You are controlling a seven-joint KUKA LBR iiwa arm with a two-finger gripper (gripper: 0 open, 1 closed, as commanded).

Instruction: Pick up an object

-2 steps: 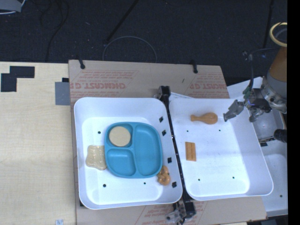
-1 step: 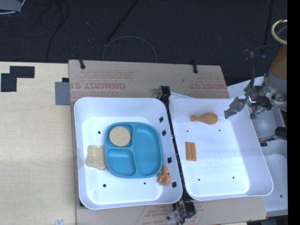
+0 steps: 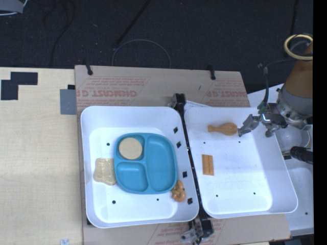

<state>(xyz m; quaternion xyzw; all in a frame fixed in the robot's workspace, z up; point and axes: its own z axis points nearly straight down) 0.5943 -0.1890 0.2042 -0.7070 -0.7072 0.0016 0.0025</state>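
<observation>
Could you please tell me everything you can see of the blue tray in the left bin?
The tray is a light blue, rounded-corner dish that looks like plastic, split by raised ridges into three compartments: a large one on the right and two smaller ones on the left. It lies flat, slightly turned, near the middle of the left bin. A round tan disc sits in its upper-left compartment. A pale, lumpy piece lies against its left edge, and a small brownish item sits at its lower-right corner.

A robotics lab: two white bins (image 3: pixel 230 208) on a cardboard-covered bench (image 3: pixel 153 88), cables (image 3: pixel 138 47) trailing over dark carpet.
</observation>
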